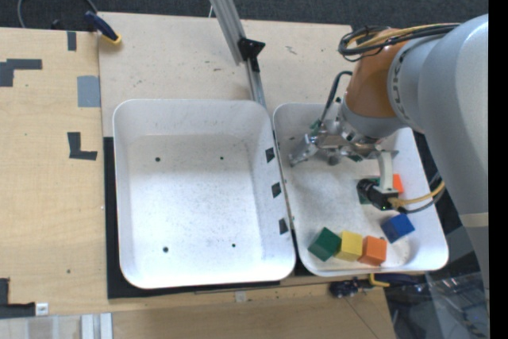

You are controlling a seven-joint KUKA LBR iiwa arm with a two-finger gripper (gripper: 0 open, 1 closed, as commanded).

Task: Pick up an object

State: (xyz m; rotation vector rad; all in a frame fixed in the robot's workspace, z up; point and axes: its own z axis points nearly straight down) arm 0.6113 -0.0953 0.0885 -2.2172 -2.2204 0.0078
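Above right bin point(429, 254), bent arm point(413, 83)

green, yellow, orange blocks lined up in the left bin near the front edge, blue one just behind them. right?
Not quite. The camera view shows the green block, yellow block and orange block lined up near the front edge of the right bin, not the left one. The blue block does sit just behind them.

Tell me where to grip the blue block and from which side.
Grip the blue block across its two free flat sides, coming straight down from above. It sits apart from the orange block, near the right bin's rim, so a sideways approach looks cramped.
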